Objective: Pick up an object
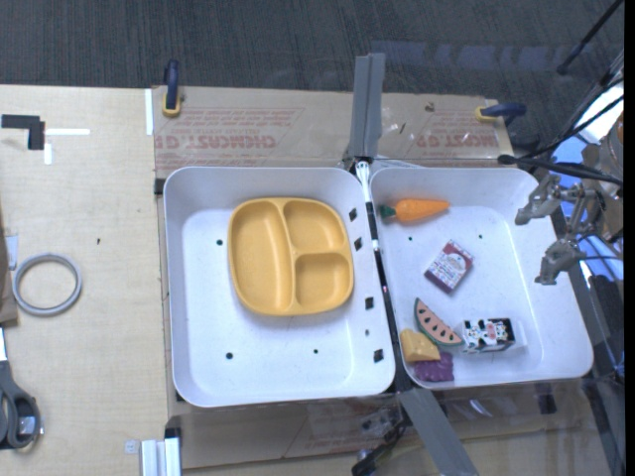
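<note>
The right bin holds several toy items. An orange carrot lies at its far left, and a small red box sits in the middle. A watermelon slice, a yellow cheese wedge, a purple piece and a black-and-white carton cluster at the near side. My gripper hangs over the bin's right side. It is open, with nothing between its two metal fingers, and stands apart from every item.
The left bin holds a yellow divided plate. On the wooden bench to the left lie a grey tape ring and scissors. Cables and the arm crowd the right edge.
</note>
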